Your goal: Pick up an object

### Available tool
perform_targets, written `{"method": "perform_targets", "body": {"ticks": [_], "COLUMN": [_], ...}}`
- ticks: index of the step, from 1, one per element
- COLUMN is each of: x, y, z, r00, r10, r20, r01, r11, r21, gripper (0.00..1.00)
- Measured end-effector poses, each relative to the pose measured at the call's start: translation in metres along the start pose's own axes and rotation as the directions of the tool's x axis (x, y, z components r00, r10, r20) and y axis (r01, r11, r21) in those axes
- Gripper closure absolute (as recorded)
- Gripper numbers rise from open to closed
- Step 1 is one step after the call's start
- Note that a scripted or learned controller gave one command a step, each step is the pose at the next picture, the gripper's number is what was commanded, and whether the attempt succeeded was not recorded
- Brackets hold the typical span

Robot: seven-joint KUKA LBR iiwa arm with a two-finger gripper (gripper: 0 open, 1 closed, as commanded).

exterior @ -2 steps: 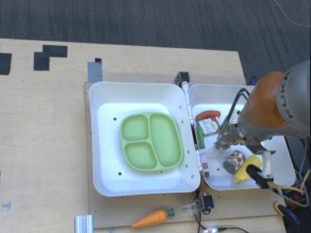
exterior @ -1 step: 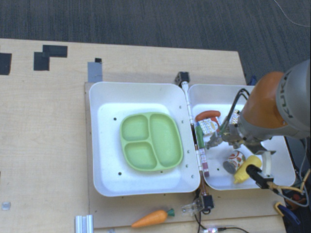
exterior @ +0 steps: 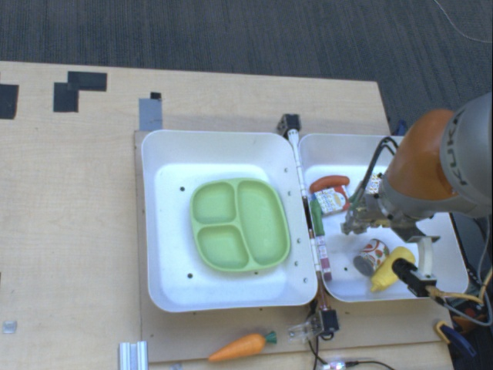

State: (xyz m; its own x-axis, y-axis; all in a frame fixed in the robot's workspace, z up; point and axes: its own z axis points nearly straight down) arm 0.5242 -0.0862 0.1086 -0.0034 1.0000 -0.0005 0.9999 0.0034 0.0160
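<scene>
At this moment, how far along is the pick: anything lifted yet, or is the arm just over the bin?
Done: the arm has reached into the right bin, and its claw sits low among the items. In hand: nothing visibly; the red sausage, snack packet, small can and yellow banana all lie on the bin floor. Left: grasp one and lift it.

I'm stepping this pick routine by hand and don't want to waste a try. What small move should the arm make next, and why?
Probably a short straight descent. The gripper hangs over the right bin, beside the small packet and above the can, with nothing seen between its fingers. Lowering onto the nearest item looks like the soundest step.
</scene>
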Motion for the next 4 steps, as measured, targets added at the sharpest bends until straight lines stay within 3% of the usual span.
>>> {"method": "perform_targets", "body": {"ticks": [1,2,3,4], "x": [0.0,-0.002,-0.002,-0.002], "y": [0.0,-0.034,-0.032,-0.032], "z": [0.0,0.021,0.009,0.009], "r00": [1.0,1.0,1.0,1.0], "r10": [0.0,0.003,0.002,0.002], "r20": [0.0,0.003,0.003,0.003], "r01": [0.0,-0.003,-0.002,-0.002], "r11": [1.0,1.0,1.0,1.0], "r21": [0.0,0.003,-0.003,-0.003], "gripper": [0.0,0.0,1.0,0.0]}}
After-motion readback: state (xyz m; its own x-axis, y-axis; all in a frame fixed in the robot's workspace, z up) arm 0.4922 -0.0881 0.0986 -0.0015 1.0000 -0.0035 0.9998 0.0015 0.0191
